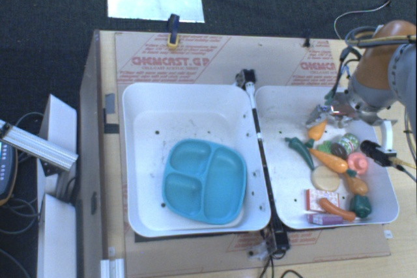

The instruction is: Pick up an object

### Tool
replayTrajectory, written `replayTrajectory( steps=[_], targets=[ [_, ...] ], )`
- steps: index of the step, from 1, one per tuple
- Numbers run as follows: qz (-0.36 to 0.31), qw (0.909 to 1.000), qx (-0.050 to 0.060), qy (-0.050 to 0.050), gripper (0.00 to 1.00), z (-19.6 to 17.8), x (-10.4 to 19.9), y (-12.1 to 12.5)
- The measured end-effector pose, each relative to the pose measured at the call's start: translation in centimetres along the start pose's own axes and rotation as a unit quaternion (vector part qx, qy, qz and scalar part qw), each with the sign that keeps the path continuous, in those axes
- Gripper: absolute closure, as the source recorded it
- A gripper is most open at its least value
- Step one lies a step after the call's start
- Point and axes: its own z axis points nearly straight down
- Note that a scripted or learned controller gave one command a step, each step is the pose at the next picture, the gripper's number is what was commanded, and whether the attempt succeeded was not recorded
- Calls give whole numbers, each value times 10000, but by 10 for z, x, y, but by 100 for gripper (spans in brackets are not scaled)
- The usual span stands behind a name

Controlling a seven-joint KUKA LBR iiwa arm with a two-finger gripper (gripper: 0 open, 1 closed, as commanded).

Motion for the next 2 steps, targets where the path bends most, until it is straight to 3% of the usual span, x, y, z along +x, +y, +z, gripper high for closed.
replayTrajectory(
  steps=[1, 2],
  targets=[
    [-10, 10000, -16, 0, 100, -11, 1, 1],
    [-15, 10000, 2, 18, 100, -113, 87, -67]
  ],
)
